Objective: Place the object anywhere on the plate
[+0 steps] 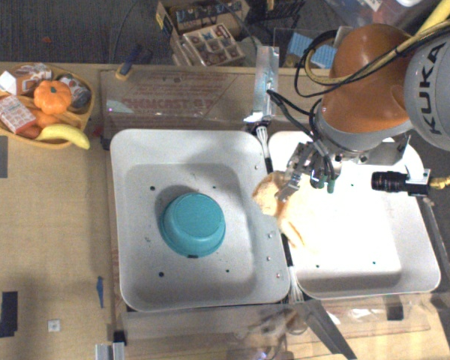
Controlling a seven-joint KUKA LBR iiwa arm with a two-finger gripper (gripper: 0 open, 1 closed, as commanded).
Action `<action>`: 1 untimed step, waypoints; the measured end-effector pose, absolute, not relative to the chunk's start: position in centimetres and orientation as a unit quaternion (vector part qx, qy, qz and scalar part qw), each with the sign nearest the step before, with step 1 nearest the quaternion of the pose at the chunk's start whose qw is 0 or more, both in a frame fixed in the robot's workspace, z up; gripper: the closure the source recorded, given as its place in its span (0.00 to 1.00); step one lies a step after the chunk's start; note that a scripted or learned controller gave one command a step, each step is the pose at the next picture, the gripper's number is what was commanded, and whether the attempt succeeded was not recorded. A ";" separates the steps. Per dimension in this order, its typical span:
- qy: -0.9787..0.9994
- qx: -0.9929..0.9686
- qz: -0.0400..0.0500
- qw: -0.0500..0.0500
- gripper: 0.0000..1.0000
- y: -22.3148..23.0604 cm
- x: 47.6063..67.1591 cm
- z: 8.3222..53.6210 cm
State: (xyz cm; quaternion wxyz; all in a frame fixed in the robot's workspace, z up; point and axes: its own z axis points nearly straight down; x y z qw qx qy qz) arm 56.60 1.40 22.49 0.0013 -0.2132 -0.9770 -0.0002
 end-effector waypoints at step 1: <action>-1.000 -0.016 -0.001 0.001 1.00 6.6 54.4 23.1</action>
